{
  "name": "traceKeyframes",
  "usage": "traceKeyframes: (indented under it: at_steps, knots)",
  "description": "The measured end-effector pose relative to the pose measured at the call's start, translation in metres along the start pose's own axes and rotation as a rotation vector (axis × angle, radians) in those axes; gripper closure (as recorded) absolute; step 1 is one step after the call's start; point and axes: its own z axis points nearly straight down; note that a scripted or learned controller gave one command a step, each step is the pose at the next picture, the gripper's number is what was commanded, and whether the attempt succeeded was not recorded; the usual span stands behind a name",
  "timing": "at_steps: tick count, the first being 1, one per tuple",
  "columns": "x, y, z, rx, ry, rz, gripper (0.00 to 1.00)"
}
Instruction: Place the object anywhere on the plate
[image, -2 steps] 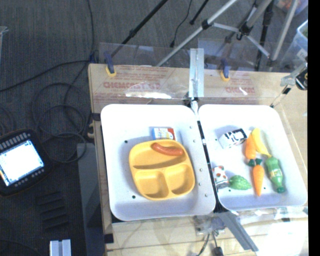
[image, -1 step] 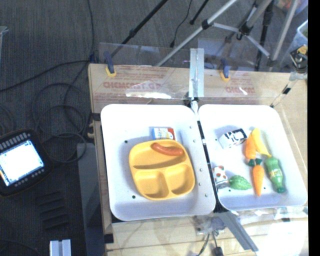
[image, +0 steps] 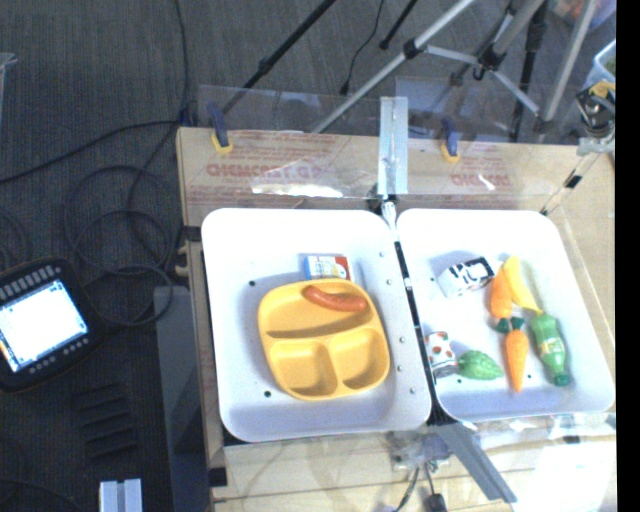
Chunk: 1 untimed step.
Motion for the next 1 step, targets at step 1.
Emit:
traceKeyframes:
  at_steps: [1]
  knots:
    - [0.0111, 0.002, 0.0, 0.0, 0.0, 0.0, 0.0]
